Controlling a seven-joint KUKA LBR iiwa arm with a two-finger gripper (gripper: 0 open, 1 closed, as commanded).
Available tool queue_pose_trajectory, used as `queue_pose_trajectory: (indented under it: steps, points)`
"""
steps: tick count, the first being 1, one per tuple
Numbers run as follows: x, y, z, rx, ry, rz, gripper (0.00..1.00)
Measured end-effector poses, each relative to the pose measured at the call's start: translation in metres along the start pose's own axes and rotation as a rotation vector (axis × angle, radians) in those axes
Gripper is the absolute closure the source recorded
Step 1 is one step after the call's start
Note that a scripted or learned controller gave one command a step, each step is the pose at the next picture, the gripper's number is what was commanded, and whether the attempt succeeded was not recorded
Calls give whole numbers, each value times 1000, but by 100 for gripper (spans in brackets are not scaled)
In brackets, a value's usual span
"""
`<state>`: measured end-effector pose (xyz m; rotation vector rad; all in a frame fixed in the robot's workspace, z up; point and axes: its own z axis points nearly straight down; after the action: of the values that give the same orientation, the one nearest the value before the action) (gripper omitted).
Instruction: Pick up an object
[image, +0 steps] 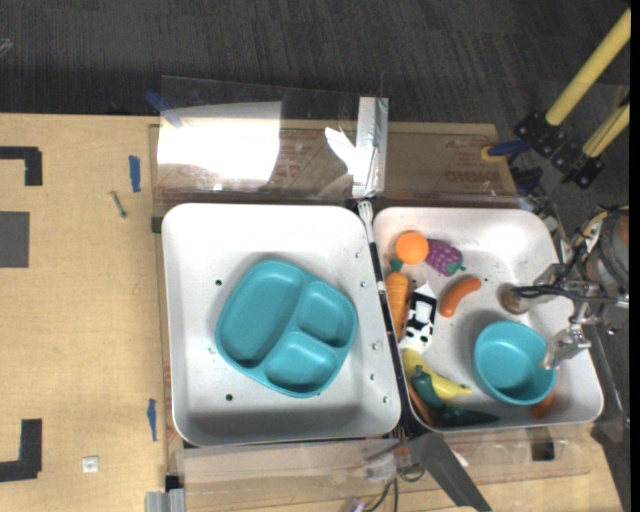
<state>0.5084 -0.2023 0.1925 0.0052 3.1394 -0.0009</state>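
Hovering at the right bin's (470, 225) right edge, pincer (560, 320) just above the teal bowl's (512, 362) rim, finger state impossible to tell; bowl low in that bin, beside sausage (459, 295), orange (410, 246), grapes (444, 256); teal divided plate (287, 327) in left bin (190, 250).

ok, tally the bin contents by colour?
Teal: 2, divided plate, bowl
Orange: 3, round fruit, carrot, sausage-shaped piece
Purple: 1, grapes
Black-and-white: 1, toy
Yellow: 1, banana
Total: 8; the dark pieces by the banana are too unclear to count.
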Motion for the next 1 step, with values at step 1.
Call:
queue_pose_trajectory:
  steps: [1]
  points:
    - [-61,14,102,4,-14,6,0]
